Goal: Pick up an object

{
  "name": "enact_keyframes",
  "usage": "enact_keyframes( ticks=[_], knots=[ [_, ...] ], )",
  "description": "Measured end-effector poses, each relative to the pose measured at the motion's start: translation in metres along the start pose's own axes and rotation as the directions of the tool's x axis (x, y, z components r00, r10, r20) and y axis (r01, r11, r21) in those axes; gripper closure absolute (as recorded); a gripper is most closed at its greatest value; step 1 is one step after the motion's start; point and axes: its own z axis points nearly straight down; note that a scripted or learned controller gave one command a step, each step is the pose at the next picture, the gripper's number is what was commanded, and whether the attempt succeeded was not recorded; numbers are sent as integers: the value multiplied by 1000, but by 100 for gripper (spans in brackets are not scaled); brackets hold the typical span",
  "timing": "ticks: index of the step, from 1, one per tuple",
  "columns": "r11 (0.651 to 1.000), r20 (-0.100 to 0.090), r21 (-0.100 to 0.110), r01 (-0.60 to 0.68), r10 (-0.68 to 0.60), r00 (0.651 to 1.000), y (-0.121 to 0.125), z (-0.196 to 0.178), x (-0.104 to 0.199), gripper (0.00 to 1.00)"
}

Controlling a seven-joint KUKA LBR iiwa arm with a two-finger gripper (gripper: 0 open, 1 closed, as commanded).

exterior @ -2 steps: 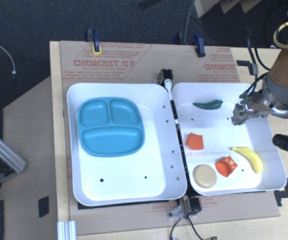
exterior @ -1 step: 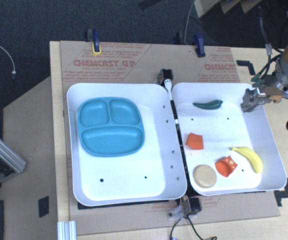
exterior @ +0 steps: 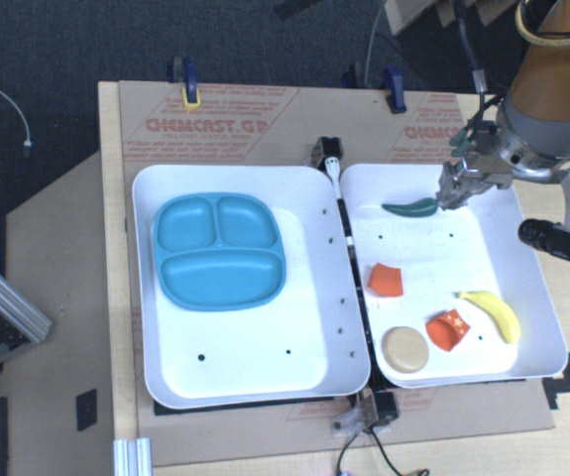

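Camera view: arm is cut off at the top right edge, and the gripper [exterior: 453, 194] sits low over the right bin [exterior: 532, 296], its tips at the end of a dark green pepper [exterior: 409, 207]; whether they grip it I cannot tell. Nearer lie an orange block [exterior: 386, 280], red piece [exterior: 448, 329], banana [exterior: 494, 313] and tan disc [exterior: 404, 349]. Left bin [exterior: 166, 365] holds a blue tray [exterior: 220, 250].

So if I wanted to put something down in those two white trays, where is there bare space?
Left bin: bare floor in front of and to the right of the blue divided plate. Right bin: a bare strip between the green piece and the orange block. Its front is crowded: round tan piece, red piece, banana.
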Motion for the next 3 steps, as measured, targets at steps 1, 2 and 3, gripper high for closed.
enact_keyframes(
  ticks=[1,2,3],
  knots=[
    [1000,-1,6,-2,2,1000,6,11,56,100],
    [1000,0,2,-2,2,1000,24,25,113,100],
    [1000,0,2,-3,3,1000,36,39,164,100]
  ],
)
